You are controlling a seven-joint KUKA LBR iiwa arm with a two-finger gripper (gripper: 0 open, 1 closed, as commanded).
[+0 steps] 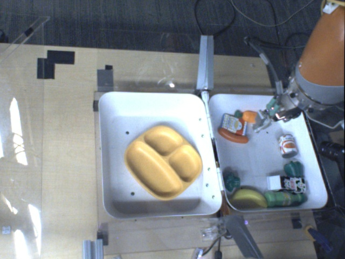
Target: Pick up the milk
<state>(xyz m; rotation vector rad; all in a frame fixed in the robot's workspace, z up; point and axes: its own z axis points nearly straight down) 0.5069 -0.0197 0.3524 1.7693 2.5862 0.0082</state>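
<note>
The arm [323, 47] comes in from the right, its orange band big in the upper corner, and the gripper [272, 114] hangs over the upper part of the right bin [259, 161], just beside the small cluster there. Whether it is open or closed, I cannot tell; the tip is a small blur of metal with a green glint on it. Right next to it lie an orange piece [249, 116], a green-and-white carton [232, 123] and a reddish sausage [234, 136], all touching or nearly so. Nothing sits in the gripper that I can make out. The milk [289, 184], a small white box with black patches, is well away from it, down in the lower right corner of the same bin, lying against a dark green item [294, 168] and a green bottle [284, 199]. A yellow banana [248, 198] curves along the bottom wall, with a dark green lump [232, 181] above its left end. A small red-and-white can [287, 145] rests near the right wall. Over in the left bin [116, 144], a yellow divided tray [163, 160] sits tilted in the middle.
</note>
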